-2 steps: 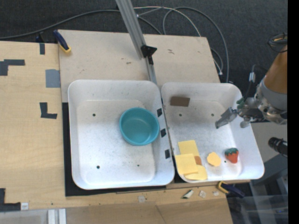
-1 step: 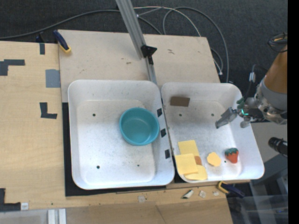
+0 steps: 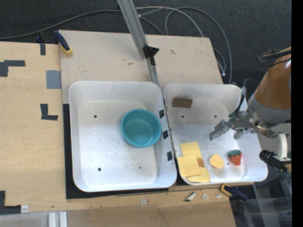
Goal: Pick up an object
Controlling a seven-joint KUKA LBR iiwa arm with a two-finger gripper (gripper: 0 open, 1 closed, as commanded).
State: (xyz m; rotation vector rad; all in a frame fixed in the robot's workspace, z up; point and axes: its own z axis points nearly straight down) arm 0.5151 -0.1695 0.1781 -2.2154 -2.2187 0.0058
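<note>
The right bin [image 3: 246,97] holds a small brown block [image 3: 182,102] near its far left. Yellow flat pieces [image 3: 191,162] lie stacked at its front left, with a round yellow-orange piece [image 3: 217,161] beside them and a red strawberry-like toy [image 3: 235,157] further right. My gripper [image 3: 226,133] hangs over the right bin's middle right, just above and behind the red toy and the round piece. Its fingers [image 3: 216,132] are spread open, and nothing sits between them.
A teal bowl [image 3: 140,127] sits in the left bin [image 3: 85,141] toward its right side. A grey pole [image 3: 137,27] slants down to the bins' shared far edge. Cables [image 3: 199,18] lie on the dark floor behind. The grey and orange arm [image 3: 274,89] stands over the right bin's right edge.
</note>
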